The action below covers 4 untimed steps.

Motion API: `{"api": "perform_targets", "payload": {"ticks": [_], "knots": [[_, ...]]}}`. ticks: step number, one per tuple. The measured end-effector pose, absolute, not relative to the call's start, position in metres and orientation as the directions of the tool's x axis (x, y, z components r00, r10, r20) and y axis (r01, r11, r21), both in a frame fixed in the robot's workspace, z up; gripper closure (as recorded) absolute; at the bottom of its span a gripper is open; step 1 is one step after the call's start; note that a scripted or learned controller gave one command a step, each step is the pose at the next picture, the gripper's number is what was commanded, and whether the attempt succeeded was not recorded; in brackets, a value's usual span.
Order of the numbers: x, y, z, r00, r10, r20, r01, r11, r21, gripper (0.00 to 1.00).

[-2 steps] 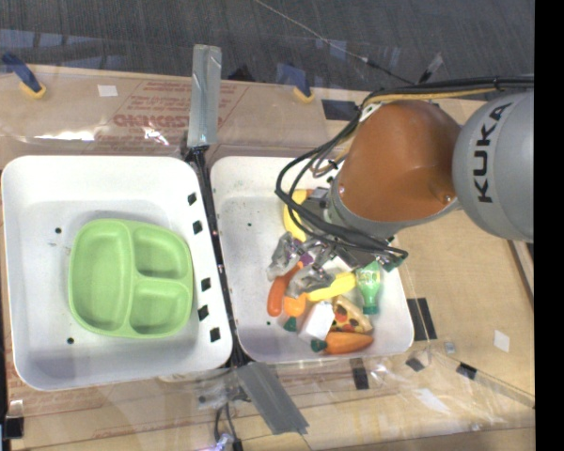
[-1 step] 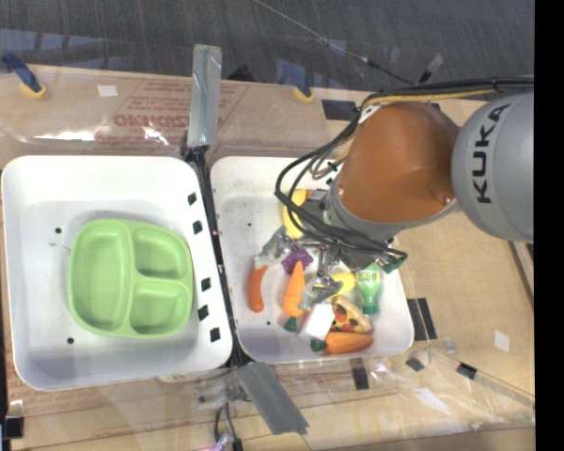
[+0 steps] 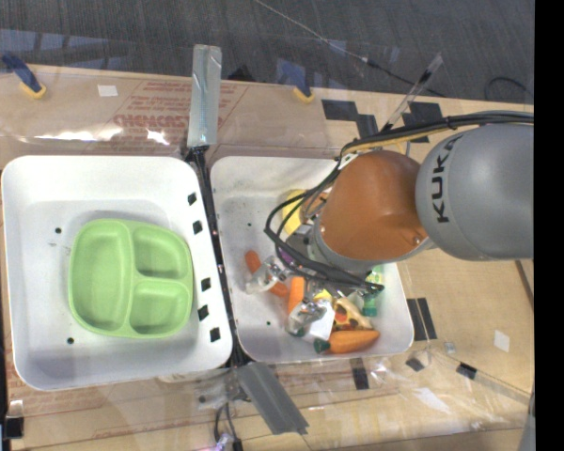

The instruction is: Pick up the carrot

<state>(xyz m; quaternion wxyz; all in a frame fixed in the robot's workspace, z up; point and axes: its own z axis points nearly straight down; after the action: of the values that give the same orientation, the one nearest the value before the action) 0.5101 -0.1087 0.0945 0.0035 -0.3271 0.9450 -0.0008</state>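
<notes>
The hand (image 3: 284, 289) is reaching into the right bin (image 3: 227, 252), grip state unclear; it is needing to straddle the carrot (image 3: 353, 341) squarely.

This looks like a robot lab. A big grey robot arm (image 3: 479, 191) reaches over two white bins (image 3: 28, 252) taped onto a wooden surface (image 3: 103, 101), with cables (image 3: 291, 26) on dark carpet (image 3: 94, 7).

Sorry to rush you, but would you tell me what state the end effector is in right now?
End effector: down in the right bin among the orange pieces; whether it is open or closed cannot be told.
</notes>
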Motion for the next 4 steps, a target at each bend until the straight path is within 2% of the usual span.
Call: {"api": "perform_targets", "payload": {"ticks": [1, 2, 3, 4], "knots": [[0.483, -0.098, 0.095, -0.632, -0.775, 0.001, -0.775, 0.632, 0.004, 0.0], [0.484, -0.095, 0.104, -0.626, -0.78, -0.001, -0.78, 0.626, 0.004, 1.0], [0.485, -0.084, 0.194, -0.714, -0.7, -0.004, -0.7, 0.714, -0.005, 1.0], [0.496, -0.139, 0.25, -0.748, -0.664, -0.004, -0.664, 0.748, -0.008, 1.0]]}}
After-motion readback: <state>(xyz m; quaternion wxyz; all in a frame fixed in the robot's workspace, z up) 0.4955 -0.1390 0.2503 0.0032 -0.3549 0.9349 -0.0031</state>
